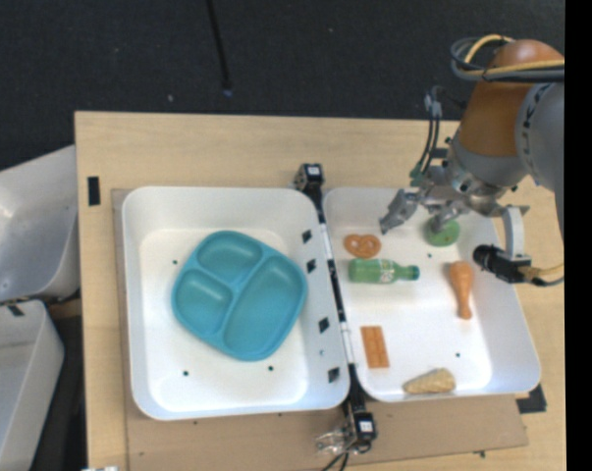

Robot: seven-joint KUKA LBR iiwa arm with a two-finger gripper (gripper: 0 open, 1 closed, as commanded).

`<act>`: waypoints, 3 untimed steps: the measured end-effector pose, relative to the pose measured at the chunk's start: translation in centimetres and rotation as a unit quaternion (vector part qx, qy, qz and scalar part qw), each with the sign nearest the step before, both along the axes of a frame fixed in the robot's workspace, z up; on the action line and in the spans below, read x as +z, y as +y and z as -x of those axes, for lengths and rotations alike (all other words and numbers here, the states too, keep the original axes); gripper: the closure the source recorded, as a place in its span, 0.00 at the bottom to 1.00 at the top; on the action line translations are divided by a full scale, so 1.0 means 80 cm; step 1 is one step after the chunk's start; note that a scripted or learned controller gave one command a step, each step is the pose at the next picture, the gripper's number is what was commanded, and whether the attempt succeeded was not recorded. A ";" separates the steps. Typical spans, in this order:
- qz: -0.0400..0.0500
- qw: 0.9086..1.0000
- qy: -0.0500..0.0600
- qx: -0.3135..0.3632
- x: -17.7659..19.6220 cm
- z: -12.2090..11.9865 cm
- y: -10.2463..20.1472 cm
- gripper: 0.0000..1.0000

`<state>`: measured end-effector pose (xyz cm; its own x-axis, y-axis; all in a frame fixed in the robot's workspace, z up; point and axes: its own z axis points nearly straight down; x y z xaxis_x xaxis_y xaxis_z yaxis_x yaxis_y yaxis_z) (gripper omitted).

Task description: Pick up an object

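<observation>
Six small objects are lying in the right bin (502,361) as candidates for the pick. The nearest, a green round piece (441,232), is sitting right under the gripper (425,212), touching it or just below it; which one cannot be told from this slanted view. Whether the gripper is released or clenched also cannot be told, and nothing is visibly being held.

A brown pretzel (362,245) is resting just to the camera-left of the gripper, with a green bottle (382,273) lying on its side a little nearer the camera than that. An orange drumstick-shaped piece (460,288) is lying near the gripper on the camera-near side. An orange block (374,346) and a tan wedge (430,383) are sitting well apart from it, towards the bin's near edge.

Doing this step well is likely calling for a straight descent centred over the green round piece, so that the tool is closing evenly across it. The pretzel is probably the neighbour most at risk of being nudged. A low, rounded piece could be slipping out sideways if gripped off-centre.

The arm (492,116) is reaching in from the right, its orange band bending over the bin's far right corner and its wrist pointing steeply down. In the left bin (138,361), well away from the tool, a blue divided plate (239,294) is lying flat.
</observation>
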<state>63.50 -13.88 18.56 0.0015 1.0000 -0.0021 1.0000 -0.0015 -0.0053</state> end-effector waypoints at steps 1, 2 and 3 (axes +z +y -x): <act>0.000 1.000 -0.001 0.000 -0.054 0.006 -0.006 0.00; 0.000 1.000 -0.004 -0.001 -0.036 0.003 -0.007 1.00; 0.000 1.000 -0.006 0.001 0.021 -0.006 -0.012 1.00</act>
<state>63.97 -14.86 20.27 -0.0008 1.0000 -0.0012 1.0000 0.0008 0.0059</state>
